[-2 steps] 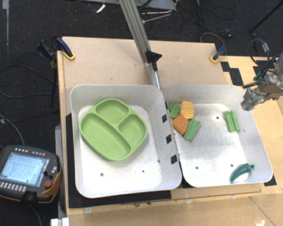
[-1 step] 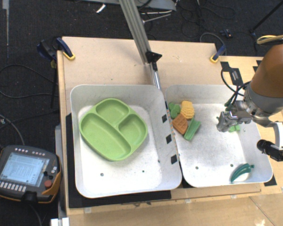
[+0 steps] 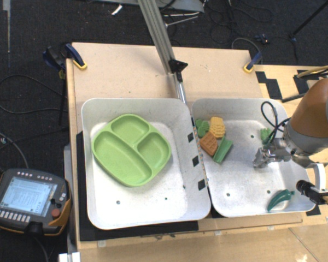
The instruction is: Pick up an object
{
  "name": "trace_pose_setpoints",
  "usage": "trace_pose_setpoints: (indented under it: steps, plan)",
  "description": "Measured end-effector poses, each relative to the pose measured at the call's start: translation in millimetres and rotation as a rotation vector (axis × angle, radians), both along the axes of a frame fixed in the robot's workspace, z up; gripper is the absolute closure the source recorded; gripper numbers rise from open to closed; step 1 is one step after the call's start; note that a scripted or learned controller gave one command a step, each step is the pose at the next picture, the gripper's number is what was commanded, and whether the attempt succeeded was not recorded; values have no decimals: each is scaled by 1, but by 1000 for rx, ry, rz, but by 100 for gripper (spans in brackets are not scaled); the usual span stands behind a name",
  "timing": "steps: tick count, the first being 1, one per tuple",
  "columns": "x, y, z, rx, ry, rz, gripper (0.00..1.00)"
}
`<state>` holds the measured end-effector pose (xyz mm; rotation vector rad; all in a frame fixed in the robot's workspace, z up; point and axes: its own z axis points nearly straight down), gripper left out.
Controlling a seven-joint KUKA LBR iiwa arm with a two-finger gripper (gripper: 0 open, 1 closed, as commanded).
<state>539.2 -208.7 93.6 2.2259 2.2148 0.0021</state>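
Arm reaching into the right bin (image 3: 295,192), beside a cluster of small toys.

Camera view: the jaws (image 3: 264,158) sit low over the right bin's floor; whether they are wide or narrow I cannot tell, and nothing shows between them. The yellow corn piece (image 3: 217,127), brown waffle block (image 3: 209,144) and green stick (image 3: 222,151) lie grouped well to the jaws' left. A teal piece (image 3: 278,200) lies near, below the jaws. A green divided plate (image 3: 132,149) fills the left bin (image 3: 98,201) on the surface (image 3: 126,70).

The scene is evenly and brightly lit from above. Glare is seen on the white bins (image 3: 153,212), where detail is washed out. Soft, short shadows are cast. Slight overall softness is noted; the dark floor (image 3: 27,119) is underexposed.
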Motion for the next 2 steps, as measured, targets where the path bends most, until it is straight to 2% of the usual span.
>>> trace_pose_setpoints:
  steps: [2]
  plan:
    - [2,2,23,-2,-3,3,100]
